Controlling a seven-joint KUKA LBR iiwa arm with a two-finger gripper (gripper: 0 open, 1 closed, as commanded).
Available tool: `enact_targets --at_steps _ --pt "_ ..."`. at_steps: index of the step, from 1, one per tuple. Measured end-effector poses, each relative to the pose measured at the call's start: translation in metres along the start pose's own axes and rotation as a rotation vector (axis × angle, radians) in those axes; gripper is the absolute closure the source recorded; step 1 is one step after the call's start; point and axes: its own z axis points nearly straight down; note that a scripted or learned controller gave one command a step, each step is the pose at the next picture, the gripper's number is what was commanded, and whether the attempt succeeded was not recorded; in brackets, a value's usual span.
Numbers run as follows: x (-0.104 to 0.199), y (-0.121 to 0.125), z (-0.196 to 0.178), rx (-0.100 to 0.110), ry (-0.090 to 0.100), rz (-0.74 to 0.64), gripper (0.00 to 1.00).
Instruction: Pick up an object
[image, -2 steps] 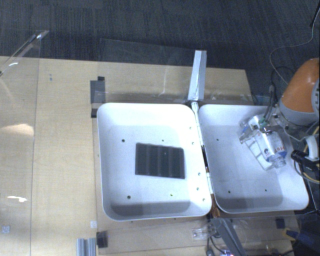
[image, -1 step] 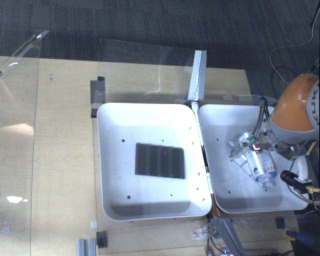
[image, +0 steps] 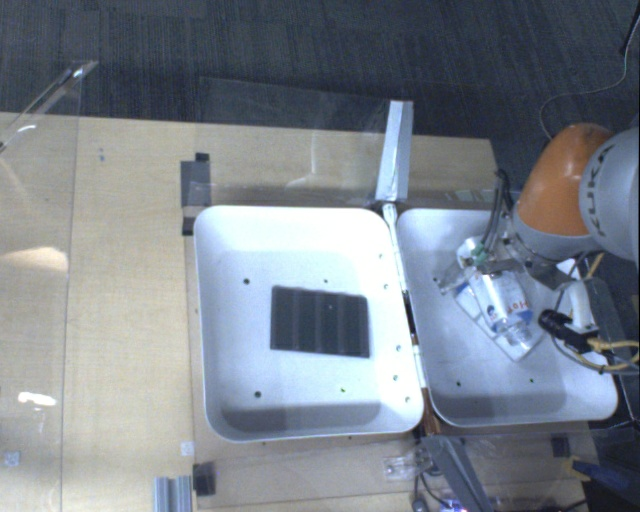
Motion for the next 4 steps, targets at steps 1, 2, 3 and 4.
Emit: enact_targets --at_steps 1,2,3,4 --pt "-0.029 0.015 0.001 0.004 0.004 -0.028 0.0" --pt "-0.043 -0.01 0.0 -0.003 0.0 -0.164 0.0" --pt "-0.032 -0.022 0.0 -0.007 -0.008 -0.34 0.0" --pt "-0.031 -0.019 -0.012 -0.014 -0.011 -0.342 1.0"
